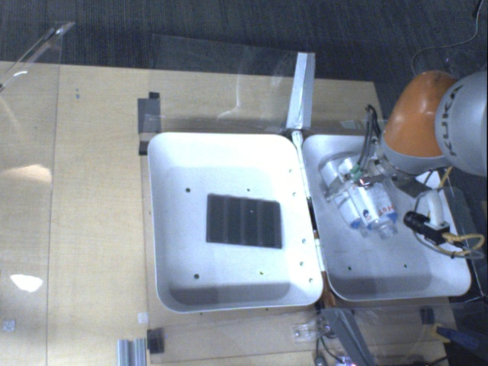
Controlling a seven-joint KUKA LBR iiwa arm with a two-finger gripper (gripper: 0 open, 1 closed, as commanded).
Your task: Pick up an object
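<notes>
From the overhead camera I see my arm (450, 124), grey with an orange band, reaching in from the right over the right-hand white bin (396, 277). Its gripper (364, 197) hangs low in that bin, a pale, partly clear assembly angled down toward the bin floor. I cannot make out any separate object to pick up near it; what lies beneath the gripper blends with the gripper's own body, so I cannot tell where the task's object is. The left-hand white bin (183, 166) sits just beside the right one, their rims touching along the middle, and a dark ribbed rectangular mat (244, 221) lies flat near its centre. Both bins rest on a light wooden bench (84, 204), with dark carpet (229, 6) beyond its far edge and clear panels throwing glare across the left side. Black and yellow cables (438, 235) trail over the right bin's rim. Whether the gripper is closed or spread, I cannot tell.
</notes>
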